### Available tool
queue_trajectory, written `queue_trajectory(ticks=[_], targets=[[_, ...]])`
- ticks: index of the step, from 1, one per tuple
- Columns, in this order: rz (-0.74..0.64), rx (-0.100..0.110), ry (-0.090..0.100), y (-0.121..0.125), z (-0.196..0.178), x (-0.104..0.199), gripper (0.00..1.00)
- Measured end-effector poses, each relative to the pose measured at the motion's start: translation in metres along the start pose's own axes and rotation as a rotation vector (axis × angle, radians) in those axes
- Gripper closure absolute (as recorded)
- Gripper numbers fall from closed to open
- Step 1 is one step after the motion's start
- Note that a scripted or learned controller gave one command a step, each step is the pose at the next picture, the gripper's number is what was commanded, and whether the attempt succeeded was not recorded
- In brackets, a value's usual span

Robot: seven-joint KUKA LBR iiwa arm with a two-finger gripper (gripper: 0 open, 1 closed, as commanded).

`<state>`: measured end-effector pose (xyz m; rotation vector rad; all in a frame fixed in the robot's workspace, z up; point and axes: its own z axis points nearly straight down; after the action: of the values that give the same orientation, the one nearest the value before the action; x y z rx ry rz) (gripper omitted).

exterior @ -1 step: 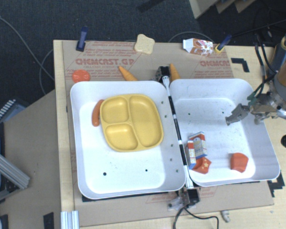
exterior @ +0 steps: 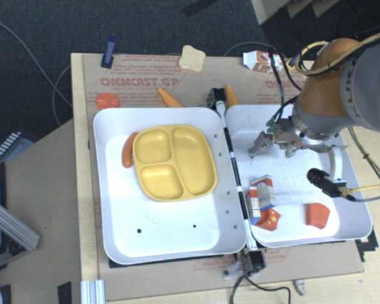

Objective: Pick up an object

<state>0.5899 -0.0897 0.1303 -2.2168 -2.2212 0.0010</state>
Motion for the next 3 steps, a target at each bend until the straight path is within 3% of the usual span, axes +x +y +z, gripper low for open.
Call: queue_trajectory(ticks=[1,2,3], targets=[[0.001,-0.001,-0.001,-0.034,-0.054,0.039,0.0],[0.004,0.0,-0.002,-0.038,0.013,-0.019,0.0],[0.003,-0.001,-0.001,-0.056,0.046,-0.012,0.0]])
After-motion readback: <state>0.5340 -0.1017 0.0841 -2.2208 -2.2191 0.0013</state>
